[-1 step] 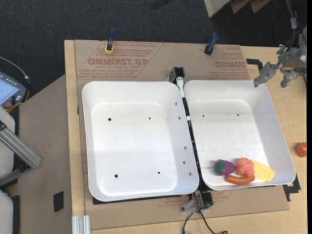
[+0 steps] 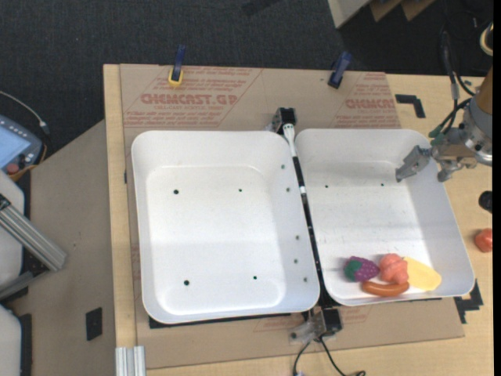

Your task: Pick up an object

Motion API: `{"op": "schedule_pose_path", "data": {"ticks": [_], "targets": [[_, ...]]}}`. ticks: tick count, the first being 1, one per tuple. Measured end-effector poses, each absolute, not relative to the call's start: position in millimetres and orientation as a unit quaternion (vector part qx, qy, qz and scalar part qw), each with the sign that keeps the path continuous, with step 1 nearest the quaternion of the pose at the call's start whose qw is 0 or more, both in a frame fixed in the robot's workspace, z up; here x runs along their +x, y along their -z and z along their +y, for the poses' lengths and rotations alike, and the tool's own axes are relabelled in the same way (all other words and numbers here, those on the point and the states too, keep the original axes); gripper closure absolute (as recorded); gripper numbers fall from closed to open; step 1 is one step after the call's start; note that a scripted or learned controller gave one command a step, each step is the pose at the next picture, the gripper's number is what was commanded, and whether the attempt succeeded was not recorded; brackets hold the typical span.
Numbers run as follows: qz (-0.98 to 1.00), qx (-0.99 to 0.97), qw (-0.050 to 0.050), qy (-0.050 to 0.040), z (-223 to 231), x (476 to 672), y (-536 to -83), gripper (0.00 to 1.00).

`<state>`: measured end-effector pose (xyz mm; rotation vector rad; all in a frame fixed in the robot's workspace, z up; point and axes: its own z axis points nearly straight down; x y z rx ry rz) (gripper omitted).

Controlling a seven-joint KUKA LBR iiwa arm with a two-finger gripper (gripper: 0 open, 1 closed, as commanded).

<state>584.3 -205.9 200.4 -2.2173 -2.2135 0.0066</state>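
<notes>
Under white bins (image 2: 211,151): brown cardboard (image 2: 258,92), dark floor (image 2: 94,14).

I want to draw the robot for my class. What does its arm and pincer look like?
The pincer is grey metal with two thin fingers splayed apart. It sits under a chunky grey wrist with small green and red bits on it. Above the wrist the arm shows an orange band, and dark cables run alongside it.

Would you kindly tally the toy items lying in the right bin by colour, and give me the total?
Purple: 1, the purple toy
Pink-red: 1, the pink-red toy
Yellow: 1, the yellow toy
Orange: 1, the orange sausage-shaped toy
Total: 4, all clustered in the near corner of the right bin.
</notes>
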Motion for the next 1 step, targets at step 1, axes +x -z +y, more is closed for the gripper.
{"op": "schedule_pose_path", "data": {"ticks": [1], "targets": [[-0.707, -0.707, -0.004, 0.0022, -185.5, 529.2, -316.9, 0.00]]}}
